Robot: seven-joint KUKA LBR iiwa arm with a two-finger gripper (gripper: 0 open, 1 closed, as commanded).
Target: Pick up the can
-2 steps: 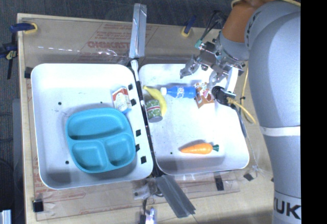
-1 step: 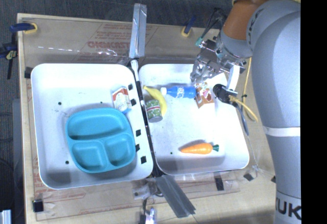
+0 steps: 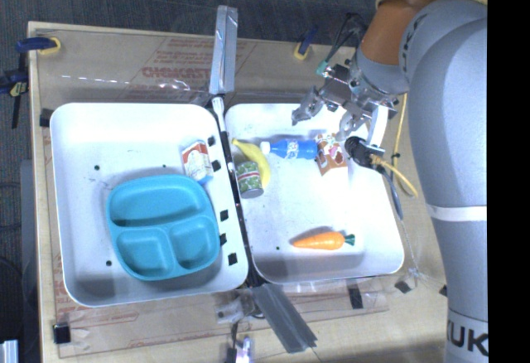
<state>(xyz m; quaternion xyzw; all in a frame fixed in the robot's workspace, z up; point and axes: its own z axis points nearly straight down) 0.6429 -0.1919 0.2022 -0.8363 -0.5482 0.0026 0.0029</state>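
Green can [image 3: 250, 176] left of end effector [image 3: 331, 114]

Blue divided tray [image 3: 162, 227] in a white bin [image 3: 74, 187]; yellow banana [image 3: 251, 154], orange carrot [image 3: 318, 241] with green top, green-labelled can [image 3: 249, 177], blue bottle [image 3: 294, 147], red-and-white carton [image 3: 196, 160].

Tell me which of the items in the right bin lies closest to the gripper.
The small brown packet, just below the gripper at the bin's upper right. The blue bottle is next; the banana, can and carrot lie farther off.
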